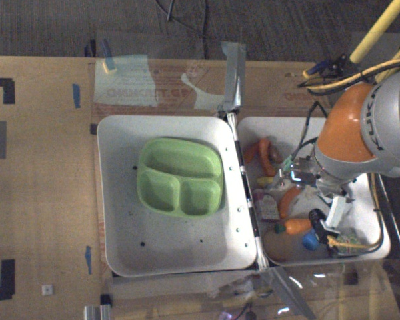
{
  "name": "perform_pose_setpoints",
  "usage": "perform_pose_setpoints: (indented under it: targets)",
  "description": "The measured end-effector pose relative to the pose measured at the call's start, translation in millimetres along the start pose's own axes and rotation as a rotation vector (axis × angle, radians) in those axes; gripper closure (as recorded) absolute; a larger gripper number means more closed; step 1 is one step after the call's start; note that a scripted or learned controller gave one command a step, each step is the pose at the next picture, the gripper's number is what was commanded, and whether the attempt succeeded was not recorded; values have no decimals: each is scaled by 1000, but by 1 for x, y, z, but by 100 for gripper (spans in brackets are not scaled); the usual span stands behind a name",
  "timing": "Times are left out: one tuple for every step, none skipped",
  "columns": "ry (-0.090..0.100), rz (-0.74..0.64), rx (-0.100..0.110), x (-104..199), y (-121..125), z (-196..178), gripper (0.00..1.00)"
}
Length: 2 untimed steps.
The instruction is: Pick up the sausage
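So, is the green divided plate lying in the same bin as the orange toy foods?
No, the green divided plate lies alone in the left bin, while the orange toy foods lie in the right bin under the arm.

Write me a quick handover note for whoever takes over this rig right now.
Gripper: the arm is down over the right bin; whether it grips anything cannot be told.
Things: a reddish-orange sausage-like piece lies at that bin's far left, with a carrot and a blue piece nearer the front. The green divided plate sits in the left bin.
Done: no lift seen.
Left: grasp the sausage and raise it.
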<state>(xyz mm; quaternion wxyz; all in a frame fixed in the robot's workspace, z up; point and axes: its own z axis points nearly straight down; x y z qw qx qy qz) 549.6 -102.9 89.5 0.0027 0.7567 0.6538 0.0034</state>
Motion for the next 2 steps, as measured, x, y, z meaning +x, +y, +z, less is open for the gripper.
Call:
perform_pose_setpoints:
  targets:
    - [1, 5, -1, -2, 2, -7, 100]
    - [-1, -186, 13, 69, -5, -92, 100]
